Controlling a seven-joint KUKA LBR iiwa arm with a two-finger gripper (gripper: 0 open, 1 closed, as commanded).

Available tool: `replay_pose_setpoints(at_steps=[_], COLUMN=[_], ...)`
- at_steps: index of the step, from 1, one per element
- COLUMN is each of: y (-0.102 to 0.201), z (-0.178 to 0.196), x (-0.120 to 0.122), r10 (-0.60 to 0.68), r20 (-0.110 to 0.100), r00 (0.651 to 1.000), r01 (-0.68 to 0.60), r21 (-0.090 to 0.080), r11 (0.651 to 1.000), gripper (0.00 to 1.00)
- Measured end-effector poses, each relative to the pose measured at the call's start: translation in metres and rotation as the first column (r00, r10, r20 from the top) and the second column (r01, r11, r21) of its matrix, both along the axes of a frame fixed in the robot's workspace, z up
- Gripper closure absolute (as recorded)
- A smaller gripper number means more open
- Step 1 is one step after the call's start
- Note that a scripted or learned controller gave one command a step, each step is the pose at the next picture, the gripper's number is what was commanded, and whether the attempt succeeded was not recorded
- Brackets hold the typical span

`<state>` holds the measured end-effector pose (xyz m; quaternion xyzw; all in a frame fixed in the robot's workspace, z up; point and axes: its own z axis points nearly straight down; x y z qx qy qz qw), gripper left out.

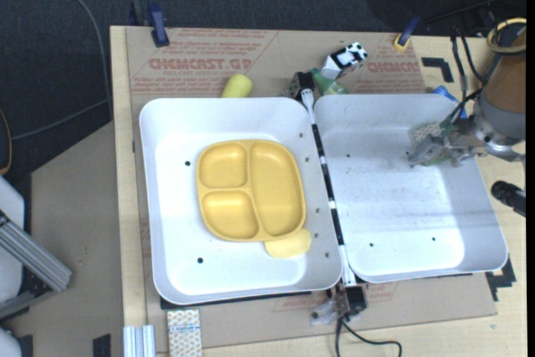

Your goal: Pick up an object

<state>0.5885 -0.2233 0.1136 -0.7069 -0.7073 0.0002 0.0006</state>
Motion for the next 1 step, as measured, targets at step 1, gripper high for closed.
replay_pose_setpoints(at_steps=[1], y=[-0.0002], z=[0.0805], x=[0.0635], r10=[0.001], r20=[0.006], r00=[1.0], r01=[-0.001], r21=[-0.003], r11=[1.0], gripper=[0.0])
